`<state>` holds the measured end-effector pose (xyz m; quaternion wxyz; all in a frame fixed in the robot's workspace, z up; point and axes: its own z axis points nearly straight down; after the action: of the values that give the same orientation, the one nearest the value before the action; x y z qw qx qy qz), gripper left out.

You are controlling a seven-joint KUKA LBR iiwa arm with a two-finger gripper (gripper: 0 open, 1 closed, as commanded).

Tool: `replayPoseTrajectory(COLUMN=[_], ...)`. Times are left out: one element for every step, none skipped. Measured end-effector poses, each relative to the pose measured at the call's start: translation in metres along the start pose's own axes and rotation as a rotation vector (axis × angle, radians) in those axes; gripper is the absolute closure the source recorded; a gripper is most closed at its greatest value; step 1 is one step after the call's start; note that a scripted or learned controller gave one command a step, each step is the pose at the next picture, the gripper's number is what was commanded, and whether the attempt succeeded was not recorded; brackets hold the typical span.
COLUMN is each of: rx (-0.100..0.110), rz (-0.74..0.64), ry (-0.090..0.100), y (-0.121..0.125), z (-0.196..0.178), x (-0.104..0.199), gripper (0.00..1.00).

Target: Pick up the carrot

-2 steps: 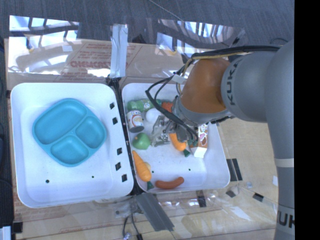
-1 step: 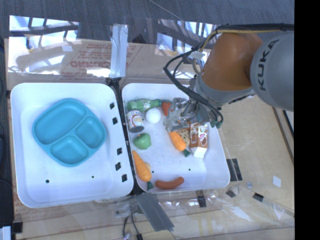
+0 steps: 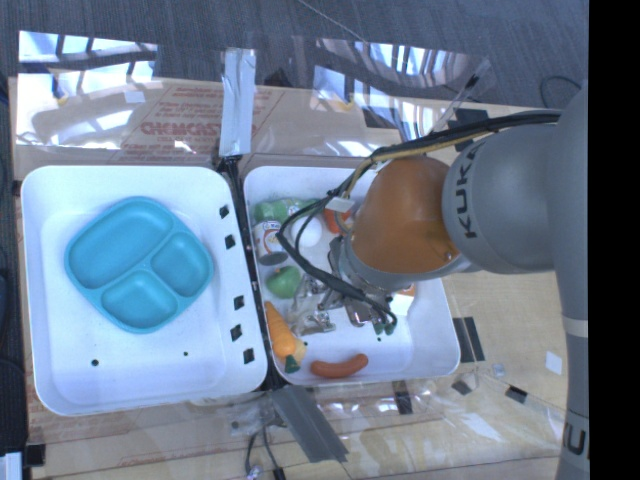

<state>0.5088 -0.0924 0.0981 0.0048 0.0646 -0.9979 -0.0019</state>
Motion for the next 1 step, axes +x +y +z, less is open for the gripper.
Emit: replayPoseTrajectory(rx=[0.009], rz=[-0.313], ry=[-0.014], y=[-0.0454], z=[-0.1125], x=[0.022], gripper=[1.0])
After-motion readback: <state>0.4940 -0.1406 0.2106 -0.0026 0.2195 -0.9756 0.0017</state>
